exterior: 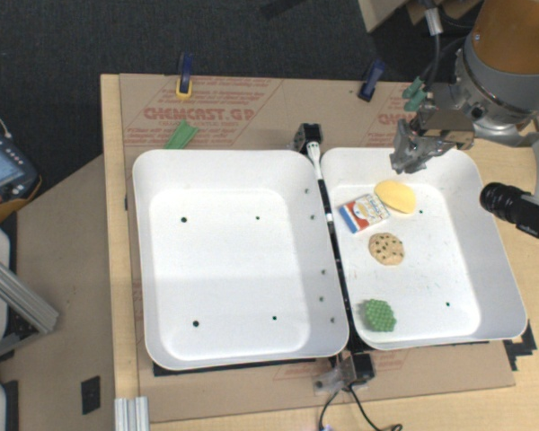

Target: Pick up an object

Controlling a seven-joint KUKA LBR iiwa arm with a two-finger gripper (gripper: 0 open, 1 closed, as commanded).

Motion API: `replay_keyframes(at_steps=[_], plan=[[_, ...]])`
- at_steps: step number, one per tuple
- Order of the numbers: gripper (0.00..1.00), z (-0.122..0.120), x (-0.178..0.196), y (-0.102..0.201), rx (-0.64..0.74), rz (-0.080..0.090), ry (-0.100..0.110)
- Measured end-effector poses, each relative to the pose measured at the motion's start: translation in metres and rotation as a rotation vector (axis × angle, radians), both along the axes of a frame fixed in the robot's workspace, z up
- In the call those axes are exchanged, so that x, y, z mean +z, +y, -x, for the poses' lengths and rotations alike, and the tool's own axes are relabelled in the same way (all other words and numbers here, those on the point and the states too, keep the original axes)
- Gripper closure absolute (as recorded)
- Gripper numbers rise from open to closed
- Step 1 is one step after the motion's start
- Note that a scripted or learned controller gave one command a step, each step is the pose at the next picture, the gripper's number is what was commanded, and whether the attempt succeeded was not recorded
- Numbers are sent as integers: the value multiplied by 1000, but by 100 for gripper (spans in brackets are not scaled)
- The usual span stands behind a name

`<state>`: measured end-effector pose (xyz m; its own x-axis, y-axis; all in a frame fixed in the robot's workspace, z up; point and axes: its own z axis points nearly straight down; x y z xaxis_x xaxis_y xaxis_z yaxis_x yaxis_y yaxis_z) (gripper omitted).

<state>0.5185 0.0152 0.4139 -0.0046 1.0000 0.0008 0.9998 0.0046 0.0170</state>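
Left bin (162, 268) sits on the counter (117, 196) with bare white floor, nothing lifted into it.

Right bin (494, 277) carries four things. Red-white-blue packet (364, 212) lies near the bin's centre, toward 11 o'clock of it. Yellow oval piece (396, 196) touches the packet's right edge, toward 12 o'clock in the bin. Cookie (386, 248) rests just below the packet at about centre. Green knobbly lump (377, 315) lies apart from the rest at 6 o'clock, near the front wall.

Pincer (411, 158) hangs at 12 o'clock of the right bin, just above and behind the yellow oval piece, tips pointing down. Nothing shows between the tips; whether they stand open or closed cannot be told at this angle.

Judgement on progress: no object is up yet. All four rest on the bin floor. The approach looks under way, with the yellow oval piece the nearest candidate. Descent, closing and lift are all left to do.
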Motion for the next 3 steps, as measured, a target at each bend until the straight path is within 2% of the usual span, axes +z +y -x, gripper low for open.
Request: replay_keyframes(at_steps=[1,2,3], plan=[[100,34,-4,42,0,-1,19],[100,39,10,98,2,-1,13],[100,39,-13,21,-12,2,20]])
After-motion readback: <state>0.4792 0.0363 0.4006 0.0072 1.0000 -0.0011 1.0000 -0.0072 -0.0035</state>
